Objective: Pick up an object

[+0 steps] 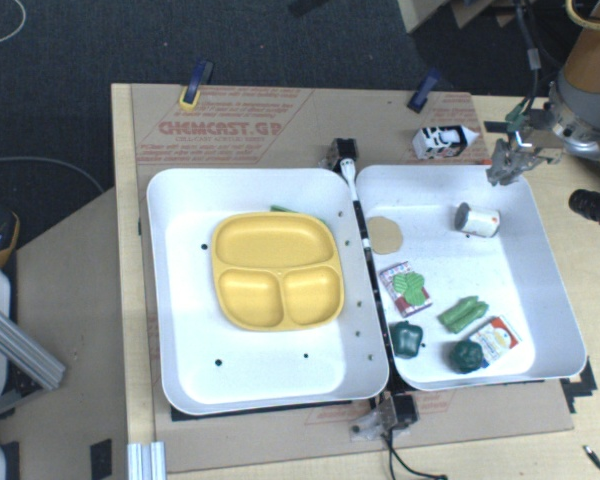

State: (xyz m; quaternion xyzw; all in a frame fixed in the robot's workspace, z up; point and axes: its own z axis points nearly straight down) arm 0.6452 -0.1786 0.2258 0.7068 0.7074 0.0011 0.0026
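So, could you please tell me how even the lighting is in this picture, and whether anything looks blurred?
In the camera view the light is soft and even: the yellow tray casts almost no shadow and the white bins show no hard glare. The gripper at the right bin's far corner looks slightly soft, and the small items' labels are too small to read.

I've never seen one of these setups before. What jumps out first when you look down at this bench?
The big yellow divided plate catches the eye first, lying in the middle of the left white bin. Next come the small things scattered in the right white bin: a tan disc, a green pod-like piece and a small white and grey cylinder. The robot's gripper hangs at that bin's far right corner.
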